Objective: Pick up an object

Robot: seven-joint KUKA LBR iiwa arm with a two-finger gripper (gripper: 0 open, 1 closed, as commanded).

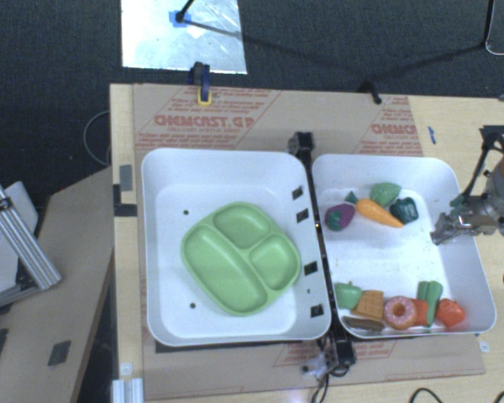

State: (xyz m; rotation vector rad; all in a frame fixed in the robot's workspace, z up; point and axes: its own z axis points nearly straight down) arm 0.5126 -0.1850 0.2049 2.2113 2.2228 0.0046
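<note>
My gripper (450, 227) hangs over the right edge of the right bin (420, 254), apart from all the toys. Toy food lies in that bin. Along the back sit a purple eggplant (339, 217), an orange carrot (380, 213), a light green vegetable (385, 193) and a dark green piece (406, 211). Along the front wall lie a green piece (348, 295), a waffle (370, 305), a pink donut (399, 311), a green pod (429, 292) and a red-orange piece (450, 312).
The left bin (164, 225) holds a light green divided plate (239, 259). A black-clipped divider (311, 225) runs between the bins. The bench's cardboard (235, 120) lies behind them, with a shiny sheet (183, 23) further back.
</note>
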